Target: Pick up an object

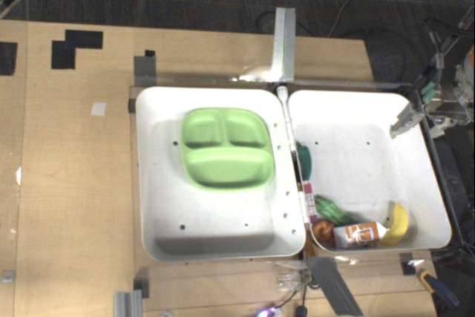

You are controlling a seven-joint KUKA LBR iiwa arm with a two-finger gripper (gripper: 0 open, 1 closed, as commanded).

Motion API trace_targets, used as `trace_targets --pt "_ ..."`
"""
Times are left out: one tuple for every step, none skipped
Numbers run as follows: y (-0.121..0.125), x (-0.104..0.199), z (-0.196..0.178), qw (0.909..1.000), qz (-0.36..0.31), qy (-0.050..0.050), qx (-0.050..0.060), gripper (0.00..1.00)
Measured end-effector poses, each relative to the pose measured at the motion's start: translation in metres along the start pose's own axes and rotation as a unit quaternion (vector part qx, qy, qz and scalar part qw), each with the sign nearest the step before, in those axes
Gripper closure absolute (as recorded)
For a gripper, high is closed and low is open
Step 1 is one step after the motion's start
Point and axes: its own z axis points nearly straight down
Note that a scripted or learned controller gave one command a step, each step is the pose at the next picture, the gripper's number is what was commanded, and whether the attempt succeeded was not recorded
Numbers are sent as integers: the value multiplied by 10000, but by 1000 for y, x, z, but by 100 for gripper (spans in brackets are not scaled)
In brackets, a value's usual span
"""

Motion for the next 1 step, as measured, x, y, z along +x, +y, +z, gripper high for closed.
trace_targets --pt "-72 -20 16 9987 500 1 -5 0"
